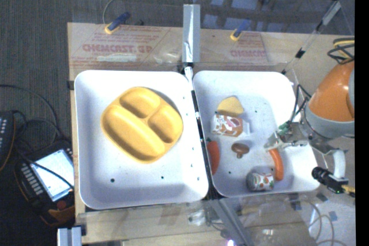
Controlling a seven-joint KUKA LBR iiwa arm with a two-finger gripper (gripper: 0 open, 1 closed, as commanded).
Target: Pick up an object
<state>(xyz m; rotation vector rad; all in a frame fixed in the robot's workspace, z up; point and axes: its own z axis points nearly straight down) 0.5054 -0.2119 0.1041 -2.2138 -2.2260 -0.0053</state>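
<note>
The right bin (253,80) holds several small objects. A yellow wedge (230,105) lies at the back, and a red and white packet (228,125) sits just in front of it. A small brown piece (240,149) rests near the middle. An orange stick (214,156) lies against the left wall, and another orange stick (278,163) lies at the right. A small can (260,181) lies on its side at the front. My gripper (284,135) hangs over the bin's right side, just above the right orange stick.
The left bin (92,181) holds a yellow divided plate (143,123). The arm's orange band (333,96) and grey wrist stand over the right bin's right wall. A metal post (191,31) rises behind the gap between the bins.
</note>
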